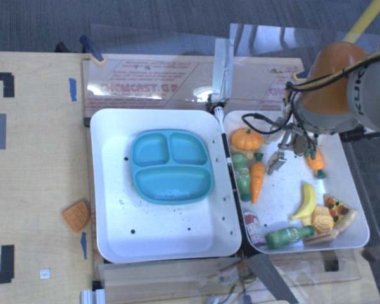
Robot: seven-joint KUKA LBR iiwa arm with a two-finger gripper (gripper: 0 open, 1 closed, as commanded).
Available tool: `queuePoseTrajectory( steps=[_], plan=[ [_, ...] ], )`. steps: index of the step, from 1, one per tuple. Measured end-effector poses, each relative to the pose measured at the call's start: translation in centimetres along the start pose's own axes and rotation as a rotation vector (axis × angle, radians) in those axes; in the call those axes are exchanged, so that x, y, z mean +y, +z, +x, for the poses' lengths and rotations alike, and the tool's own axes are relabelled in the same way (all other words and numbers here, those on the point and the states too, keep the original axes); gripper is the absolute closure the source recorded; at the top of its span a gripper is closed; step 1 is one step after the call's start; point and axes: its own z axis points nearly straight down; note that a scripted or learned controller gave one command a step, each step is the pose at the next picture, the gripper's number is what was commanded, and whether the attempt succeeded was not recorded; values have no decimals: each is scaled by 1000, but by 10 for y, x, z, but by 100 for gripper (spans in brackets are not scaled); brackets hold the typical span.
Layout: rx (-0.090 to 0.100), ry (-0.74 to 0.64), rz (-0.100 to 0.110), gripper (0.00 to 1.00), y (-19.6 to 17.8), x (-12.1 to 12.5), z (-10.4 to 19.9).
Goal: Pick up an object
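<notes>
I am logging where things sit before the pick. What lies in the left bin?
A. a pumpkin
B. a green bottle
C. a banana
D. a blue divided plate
D: the blue divided plate lies in the left bin; the food toys lie in the right bin.

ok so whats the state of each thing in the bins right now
gripper: over the right bin, nothing seen between its fingers
blue divided plate: flat in the left bin, its compartments bare
pumpkin: sitting upright
carrot: lying down, tip toward the front
banana: lying flat
green bottle: on its side
pizza slice: lying flat
</notes>
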Motion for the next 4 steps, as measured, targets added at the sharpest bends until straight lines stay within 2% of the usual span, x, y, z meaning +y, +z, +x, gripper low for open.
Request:
queuePoseTrajectory(
  steps=[1, 2, 3, 4],
  plan=[
    [2, -42, 1, 0, -2, 20, 48],
    [0, -44, 0, 0, -2, 15, 73],
    [-4, 71, -2, 0, -3, 7, 96],
    [-1, 188, 0, 0, -1, 20, 34]
  ],
)
